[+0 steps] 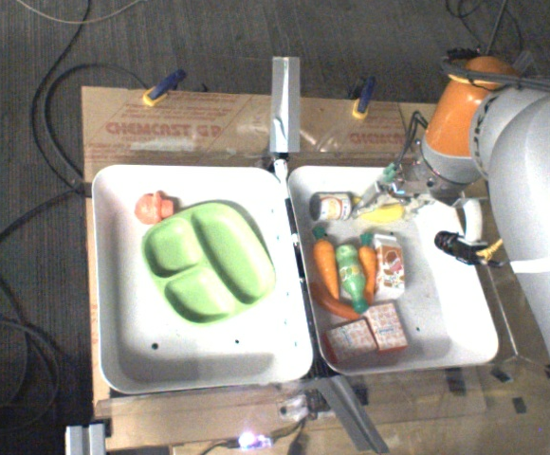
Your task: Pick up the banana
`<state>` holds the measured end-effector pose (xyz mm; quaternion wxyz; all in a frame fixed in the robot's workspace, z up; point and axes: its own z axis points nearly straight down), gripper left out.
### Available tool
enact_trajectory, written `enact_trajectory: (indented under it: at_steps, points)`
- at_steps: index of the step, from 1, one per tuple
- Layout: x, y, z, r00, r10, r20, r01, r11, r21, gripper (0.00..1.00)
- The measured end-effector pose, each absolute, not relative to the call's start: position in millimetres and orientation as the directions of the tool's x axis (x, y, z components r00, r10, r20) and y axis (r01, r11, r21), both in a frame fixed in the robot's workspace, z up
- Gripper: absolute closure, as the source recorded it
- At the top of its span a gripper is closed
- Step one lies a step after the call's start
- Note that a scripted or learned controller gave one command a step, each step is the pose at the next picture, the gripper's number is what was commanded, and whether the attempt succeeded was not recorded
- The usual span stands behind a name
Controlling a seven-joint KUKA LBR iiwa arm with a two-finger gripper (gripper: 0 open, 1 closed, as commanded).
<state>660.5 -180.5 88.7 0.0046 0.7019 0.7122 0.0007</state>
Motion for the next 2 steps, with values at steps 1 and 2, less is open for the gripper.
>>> enact_trajectory:
  at_steps: [1, 2]
  points:
    - [660.4, -181, 98, -0.016, 1.0, -0.011, 1.0, 0.017, 0.006, 1.0]
    - [668.5, -123, 172, 0.068, 0.998, -0.002, 0.998, -0.068, -0.001, 1.0]
